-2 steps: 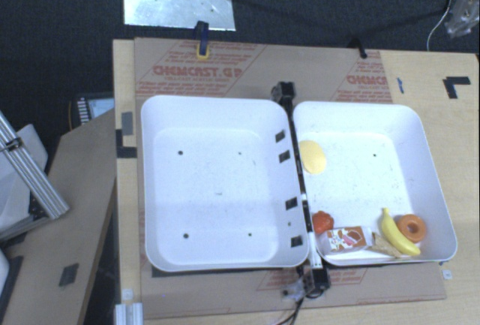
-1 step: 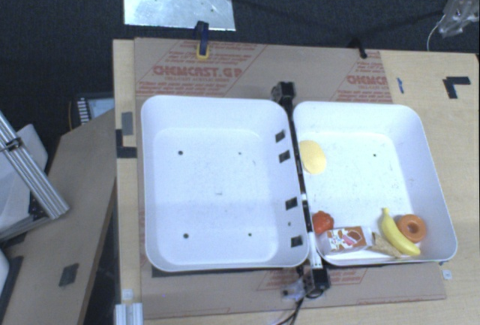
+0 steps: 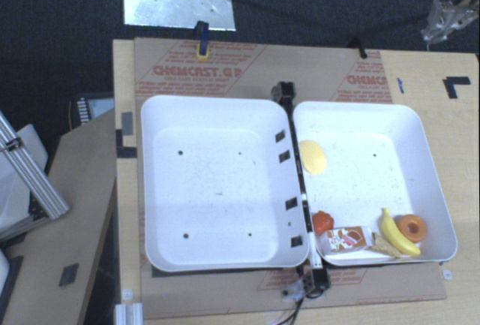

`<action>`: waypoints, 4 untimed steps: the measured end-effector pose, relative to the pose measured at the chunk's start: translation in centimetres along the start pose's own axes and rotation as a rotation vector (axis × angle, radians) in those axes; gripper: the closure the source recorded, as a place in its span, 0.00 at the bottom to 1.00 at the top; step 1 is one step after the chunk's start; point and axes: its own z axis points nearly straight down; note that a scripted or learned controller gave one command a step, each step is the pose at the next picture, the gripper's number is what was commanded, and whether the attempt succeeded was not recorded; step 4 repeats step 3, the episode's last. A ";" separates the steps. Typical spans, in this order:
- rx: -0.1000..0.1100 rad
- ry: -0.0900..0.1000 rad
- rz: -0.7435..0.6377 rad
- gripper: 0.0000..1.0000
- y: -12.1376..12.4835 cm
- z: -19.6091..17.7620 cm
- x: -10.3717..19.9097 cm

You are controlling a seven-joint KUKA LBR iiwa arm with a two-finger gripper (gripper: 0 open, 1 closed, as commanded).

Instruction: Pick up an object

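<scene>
Right white bin (image 3: 420, 137): smooth curved banana (image 3: 395, 233), ring-shaped donut (image 3: 411, 227), flat carton (image 3: 346, 239), red fruit (image 3: 322, 222), pale yellow disc (image 3: 313, 157) are lying inside. Gripper (image 3: 447, 19) is hovering top right; finger state cannot be told.

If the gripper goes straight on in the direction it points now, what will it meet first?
Probably the bare bench behind the right bin, not any object; the gripper is blurred, so depth is unclear.

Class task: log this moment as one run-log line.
claw: top right, off bins | right bin: banana, donut, carton, tomato, yellow disc | nothing picked
</scene>
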 end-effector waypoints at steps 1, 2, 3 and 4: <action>-0.003 0.000 0.000 1.00 0.0 -1.7 1.1; 0.001 0.000 0.000 1.00 0.0 1.3 3.0; -0.003 0.001 -0.001 1.00 -0.2 -0.6 5.6; -0.003 0.001 -0.001 1.00 -0.2 -0.6 5.6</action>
